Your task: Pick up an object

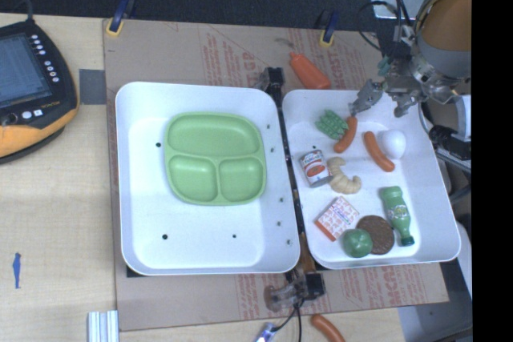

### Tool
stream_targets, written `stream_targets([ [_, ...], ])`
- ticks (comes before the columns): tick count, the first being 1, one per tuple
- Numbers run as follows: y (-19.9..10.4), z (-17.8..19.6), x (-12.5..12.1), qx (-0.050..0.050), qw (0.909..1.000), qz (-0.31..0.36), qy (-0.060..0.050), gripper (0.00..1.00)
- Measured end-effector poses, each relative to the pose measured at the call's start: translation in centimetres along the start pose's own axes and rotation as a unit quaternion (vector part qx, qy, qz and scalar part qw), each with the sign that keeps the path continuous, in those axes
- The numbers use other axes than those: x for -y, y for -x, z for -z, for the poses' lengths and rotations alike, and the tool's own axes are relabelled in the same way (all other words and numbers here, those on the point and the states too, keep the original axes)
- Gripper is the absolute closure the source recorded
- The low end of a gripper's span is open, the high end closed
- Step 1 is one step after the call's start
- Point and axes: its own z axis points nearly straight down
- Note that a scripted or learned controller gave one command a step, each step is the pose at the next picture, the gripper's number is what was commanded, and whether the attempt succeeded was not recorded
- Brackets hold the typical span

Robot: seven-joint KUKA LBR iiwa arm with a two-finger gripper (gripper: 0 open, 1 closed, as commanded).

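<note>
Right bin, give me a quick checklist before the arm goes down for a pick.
1. Gripper over the right bin: ok, above its far edge.
2. Jaws open: ok, spread apart, nothing between them.
3. Target close below: ok, a sausage and a green ridged piece lie just beneath.
4. Target isolated: not ok, those two touch.
5. Height above the items: cannot tell.

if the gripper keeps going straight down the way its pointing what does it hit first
Probably the sausage beside the green toy in the right bin. The gripper points down-left toward them, though height above the bin is hard to judge.
</note>
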Motion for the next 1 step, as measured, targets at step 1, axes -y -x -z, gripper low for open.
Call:
stream_targets([
  [1, -0.08, -11.94, -1.95, 0.000, 1.0000, 0.002, -0.001, 0.00],
])
